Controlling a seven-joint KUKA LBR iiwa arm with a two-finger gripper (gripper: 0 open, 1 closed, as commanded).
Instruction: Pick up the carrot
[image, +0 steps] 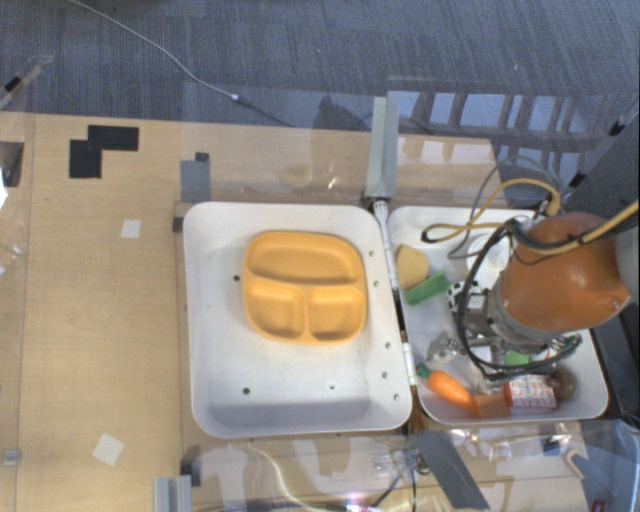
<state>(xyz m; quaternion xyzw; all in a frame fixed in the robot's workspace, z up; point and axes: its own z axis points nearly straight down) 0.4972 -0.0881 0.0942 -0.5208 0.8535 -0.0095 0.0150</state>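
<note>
Left bin (215, 300): one yellow divided plate (304, 286), centred. Right bin (598, 395): carrot (451, 388) at near edge, green piece (426, 289), pale round item (410, 264), small bottle (530, 394). Arm (555, 280) above right bin.

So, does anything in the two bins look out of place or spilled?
Nothing stands out. The yellow divided tray lies flat in the left bin; the carrot lies intact near the right bin's front edge among other items.

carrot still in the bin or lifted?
In the bin. The carrot lies flat on the right bin's floor near its front edge, beside the gripper, not between its fingers.
</note>
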